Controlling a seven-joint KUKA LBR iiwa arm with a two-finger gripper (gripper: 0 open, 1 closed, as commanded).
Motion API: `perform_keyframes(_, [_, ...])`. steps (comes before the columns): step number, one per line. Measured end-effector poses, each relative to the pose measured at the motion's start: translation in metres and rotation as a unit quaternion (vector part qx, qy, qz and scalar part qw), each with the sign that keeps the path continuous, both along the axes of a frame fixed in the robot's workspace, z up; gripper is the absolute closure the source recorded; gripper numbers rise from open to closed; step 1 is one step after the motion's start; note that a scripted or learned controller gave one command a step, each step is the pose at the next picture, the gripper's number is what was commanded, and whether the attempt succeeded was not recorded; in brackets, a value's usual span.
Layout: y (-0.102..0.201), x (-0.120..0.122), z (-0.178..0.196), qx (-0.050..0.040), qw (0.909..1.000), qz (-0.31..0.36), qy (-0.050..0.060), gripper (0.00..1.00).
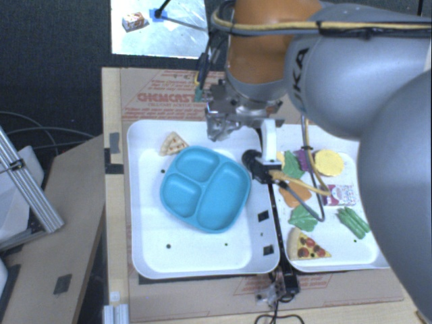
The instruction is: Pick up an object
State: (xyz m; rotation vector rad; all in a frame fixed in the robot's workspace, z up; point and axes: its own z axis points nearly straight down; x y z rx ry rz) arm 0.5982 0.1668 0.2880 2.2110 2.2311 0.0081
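Behind the blue tray, the arm hides the tool's fingers.

Two white bins stand side by side, and their inner rims touch. The left bin is the wider one in this view; the right bin is partly covered from above. Both lie on a flat brown cardboard with red print along its far edge. The cardboard rests on a pale brown worktop. At the left edge a silver metal rail leans at a slant, and thin dark cables run behind it. Far behind the bins lies a bright sheet, with a small box near its left side. A dark backdrop surrounds the sheet.
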Motion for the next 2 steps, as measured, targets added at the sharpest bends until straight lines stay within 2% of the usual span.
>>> perform_keyframes(1, [0.0, 0.0, 0.01, 0.0006, 1.0, 0.002, 0.0, 1.0])
perform_keyframes(2, [0.007, 0.024, -0.098, -0.0019, 1.0, -0.002, 0.003, 1.0])
